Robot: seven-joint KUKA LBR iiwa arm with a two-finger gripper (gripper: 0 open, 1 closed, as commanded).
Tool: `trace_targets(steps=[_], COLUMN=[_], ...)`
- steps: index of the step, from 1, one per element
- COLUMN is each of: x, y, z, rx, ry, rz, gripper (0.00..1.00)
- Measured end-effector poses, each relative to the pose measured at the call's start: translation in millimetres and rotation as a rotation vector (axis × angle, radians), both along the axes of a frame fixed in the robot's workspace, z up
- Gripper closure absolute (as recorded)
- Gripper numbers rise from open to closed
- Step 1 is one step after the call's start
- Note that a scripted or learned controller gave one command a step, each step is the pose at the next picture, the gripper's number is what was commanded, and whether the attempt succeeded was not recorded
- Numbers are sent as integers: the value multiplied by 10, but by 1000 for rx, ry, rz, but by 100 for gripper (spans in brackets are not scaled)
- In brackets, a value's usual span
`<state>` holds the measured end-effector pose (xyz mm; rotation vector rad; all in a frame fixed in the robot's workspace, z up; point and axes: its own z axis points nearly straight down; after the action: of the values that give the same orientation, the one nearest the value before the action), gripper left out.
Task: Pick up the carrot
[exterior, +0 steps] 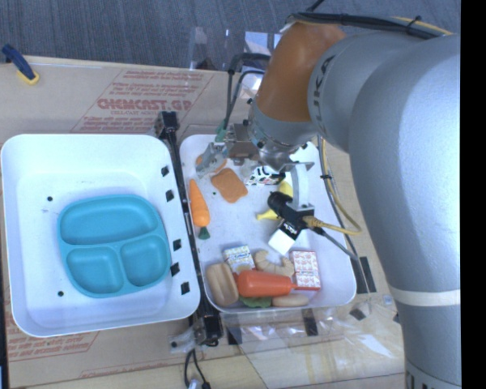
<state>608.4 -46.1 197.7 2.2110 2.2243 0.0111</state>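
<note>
**Over the right bin: arm low at the back, carrot lying free by the left wall**

Far left, the left bin (16,217) holds a blue divided plate (112,244), three compartments, sitting flat near the middle. A blue-and-yellow clamp (20,64) lies on the cardboard sheet (138,96) behind that bin.

Between the bins runs a black divider strip (176,193).

Right bin (340,286): the carrot (198,204) lies along the left wall, just beside the divider, orange body pointing to the back, green stub toward the front. Nothing touches it.

Next right, a tan bread-like slice (228,185) lies near the back, close beside the carrot but apart from it. Front of the bin is a cluster: hot dog bun (222,283), small carton (238,257), a red-orange pepper-like piece (263,283), red-and-white box (305,269), all packed together and touching.

Mid-bin, a yellow banana-like piece (269,214) sits partly under a black-and-white fitting with a yellow cable (290,217).

Gripper (219,154) is down at the back left of the right bin, above the bread slice, behind the carrot and clear of it. Jaws: cannot tell, the wrist hardware blocks them. Orange band and grey arm body (389,136) cover the right side.
</note>
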Motion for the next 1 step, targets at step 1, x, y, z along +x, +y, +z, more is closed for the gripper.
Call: trace_targets(steps=[1], x=[-209], y=[30], z=[-70], rx=[-2], ry=[15], rz=[-22], gripper=[0])
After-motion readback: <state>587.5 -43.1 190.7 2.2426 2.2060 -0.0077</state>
